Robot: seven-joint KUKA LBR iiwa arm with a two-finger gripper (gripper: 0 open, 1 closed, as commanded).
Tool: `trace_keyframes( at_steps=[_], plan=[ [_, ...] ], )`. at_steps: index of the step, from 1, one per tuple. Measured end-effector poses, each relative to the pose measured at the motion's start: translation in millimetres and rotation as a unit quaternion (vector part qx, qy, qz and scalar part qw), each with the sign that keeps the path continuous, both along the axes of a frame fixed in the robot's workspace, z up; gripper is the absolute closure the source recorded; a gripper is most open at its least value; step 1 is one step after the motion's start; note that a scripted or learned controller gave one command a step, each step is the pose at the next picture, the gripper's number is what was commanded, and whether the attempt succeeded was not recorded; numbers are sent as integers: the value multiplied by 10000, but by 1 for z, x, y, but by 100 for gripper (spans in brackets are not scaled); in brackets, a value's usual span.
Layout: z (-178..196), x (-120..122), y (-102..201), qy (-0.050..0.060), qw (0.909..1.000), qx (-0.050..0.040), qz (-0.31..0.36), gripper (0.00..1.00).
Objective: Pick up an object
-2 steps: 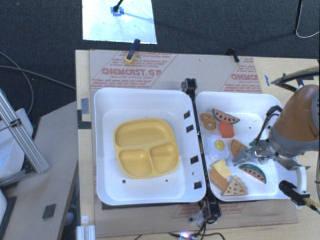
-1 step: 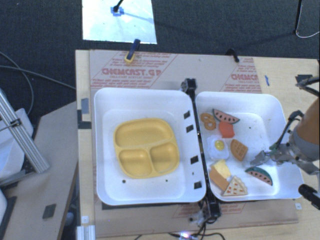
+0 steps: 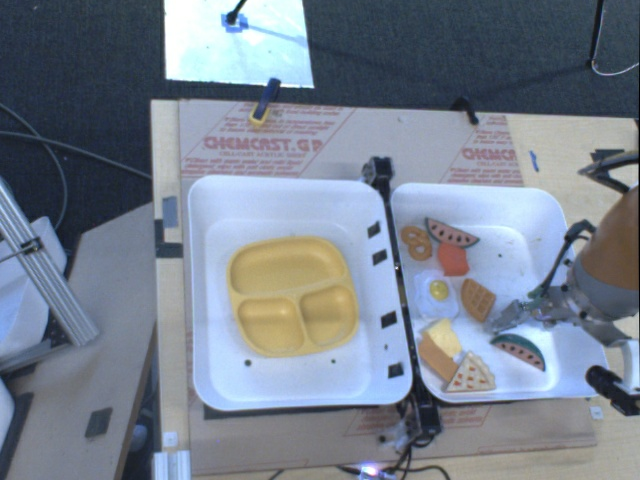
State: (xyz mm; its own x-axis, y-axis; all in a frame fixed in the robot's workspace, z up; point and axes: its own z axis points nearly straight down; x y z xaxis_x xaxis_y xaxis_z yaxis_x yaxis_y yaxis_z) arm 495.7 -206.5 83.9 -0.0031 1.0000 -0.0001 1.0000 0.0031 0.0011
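A watermelon slice, red flesh with a dark green rind and lying flat near the front of the right bin, is sitting just under the gripper, which is reaching in low from the right. Nothing is lifted yet: the slice is resting on the bin floor, and whether the tool is open or closed is too small to tell. The grasp and the lift are both looking still to come. Beside it, a waffle is lying just left of the tool's tip, with a pizza wedge and cheese block nearer the corner. The left bin is holding a yellow divided tray.
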Motion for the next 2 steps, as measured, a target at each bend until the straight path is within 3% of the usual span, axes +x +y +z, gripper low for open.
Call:
trace_keyframes(
  at_steps=[2],
  plan=[
    [1, 60, 0, -19, 10000, -8, 11, 0]
  ],
)
